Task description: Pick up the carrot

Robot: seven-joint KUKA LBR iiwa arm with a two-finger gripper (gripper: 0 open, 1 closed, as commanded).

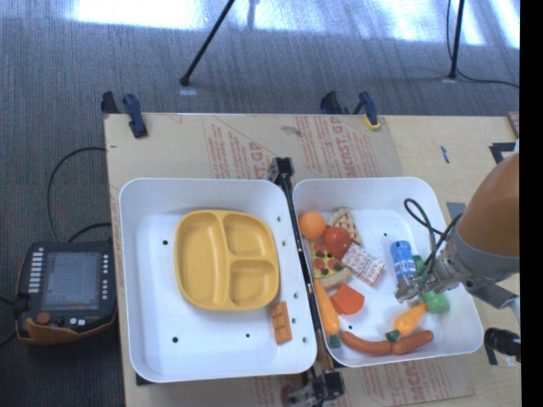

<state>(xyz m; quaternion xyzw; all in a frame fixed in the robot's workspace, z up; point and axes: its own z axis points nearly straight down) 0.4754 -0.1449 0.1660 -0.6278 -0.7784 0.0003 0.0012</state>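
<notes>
Left bin (153, 346): holds a yellow divided plate (226, 259) near its centre and a small orange-brown block (281, 322) by the right wall.

Right bin (462, 329): holds the toy food. The carrot (327, 310) lies along the left wall of this bin, orange body running lengthwise with its green end toward the front edge. Just beside it sit a red wedge-shaped piece (347, 299) and a pizza slice (325, 264). Behind these are an orange ball (311, 225), a red round item (337, 240) and a red-and-white packet (363, 264). A sausage (387, 342) lies along the front wall, with a small orange-and-green piece (409, 320) just above it.

The arm enters from the right, grey with its orange section at the frame edge. The end effector (416, 285) is low over the right side of the right bin, near a blue-and-white bottle (402, 259) and a green item (435, 302), well apart from the carrot. Whether it is released or clenched cannot be determined
</notes>
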